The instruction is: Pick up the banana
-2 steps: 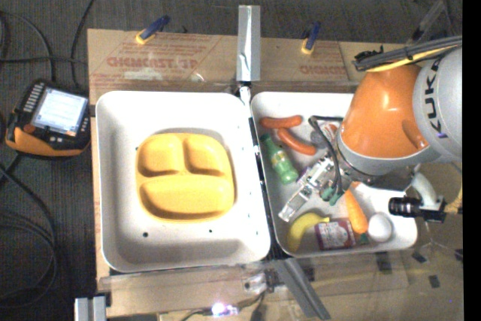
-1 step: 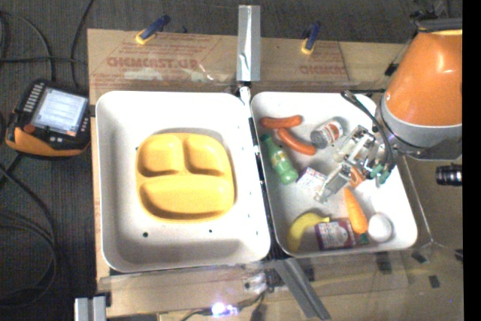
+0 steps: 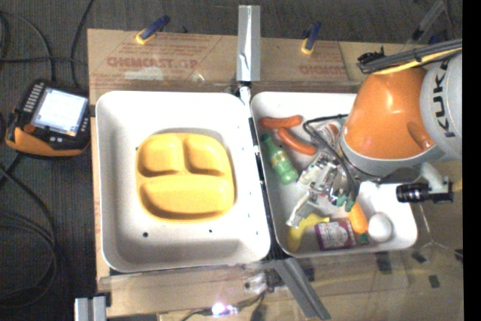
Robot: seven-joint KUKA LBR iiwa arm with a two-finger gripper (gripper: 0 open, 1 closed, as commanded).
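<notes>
You see the arm reaching in from the right, its orange band above the right bin. The pincer hangs low inside that bin, near the middle of its floor. You cannot tell from this view whether the pincer is released or clenched; its metal parts and wiring blur together, and no object is visibly held in it.

The banana lies on the bin floor just below and slightly left of the pincer, close to the bin's near wall. Only a short yellow part of it shows. Whether the pincer touches it cannot be determined.

Other items around the pincer, all inside the right bin:
- A green bottle lies to the left of the pincer, along the bin's left wall.
- A sausage lies above and left, near the far wall.
- An orange carrot-like item lies just below the sausage, above and left of the pincer.
- A dark red packet lies directly below the pincer, just right of the banana.
- A white egg rests below and right, in the bin's near right corner.
- A small orange piece sits between the packet and the egg.

Well to the left of the pincer, the left bin holds a yellow divided tray. Both bins sit on the counter. A teach pendant lies on the floor far to the left.
</notes>
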